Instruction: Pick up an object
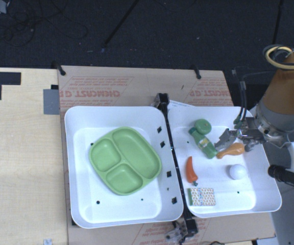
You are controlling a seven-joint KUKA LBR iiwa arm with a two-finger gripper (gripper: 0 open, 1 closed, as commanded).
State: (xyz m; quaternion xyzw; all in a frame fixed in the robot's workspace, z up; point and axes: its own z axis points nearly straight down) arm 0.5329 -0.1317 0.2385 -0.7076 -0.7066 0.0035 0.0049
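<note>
The small patterned packet (202, 196) lies flat at the near edge of the right bin (269, 200), closest to the camera, with the red-orange carrot-shaped piece (190, 170) just above it. A white ball (236, 171) sits near the middle, and a green bottle (203, 136) lies tilted toward the divider. These 4 things are spread apart, which leaves room to come at each one. The hand (228, 142) hangs low over an orange piece (232, 150) beside the bottle, likely the chosen target. I cannot tell whether it is apart or clamped. The left bin (80, 198) holds 1 green divided plate (125, 160), lying flat and awkward to pinch. Both bins rest on cardboard (96, 86) on the tabletop (19, 162).
</note>
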